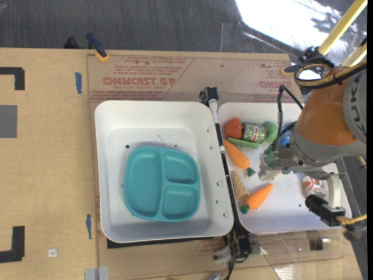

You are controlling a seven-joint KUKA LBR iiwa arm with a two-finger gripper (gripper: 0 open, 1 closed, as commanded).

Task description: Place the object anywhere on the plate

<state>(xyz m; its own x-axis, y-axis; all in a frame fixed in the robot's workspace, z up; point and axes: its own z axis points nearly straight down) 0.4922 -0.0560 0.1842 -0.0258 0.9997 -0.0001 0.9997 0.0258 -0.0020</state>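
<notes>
- A teal plate (162,184) with three compartments is seen lying flat in the left bin (111,156), near its middle.
- Toy foods are gathered in the right bin (291,212): two orange carrots (238,154) (257,196), a red piece (233,127) and a green can (254,133).

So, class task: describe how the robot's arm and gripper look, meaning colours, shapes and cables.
The arm is bulky and rounded, with a grey shell and a broad orange band above the wrist. A dark cable loops beside it. The gripper is a small grey metal assembly with a blue part.
</notes>
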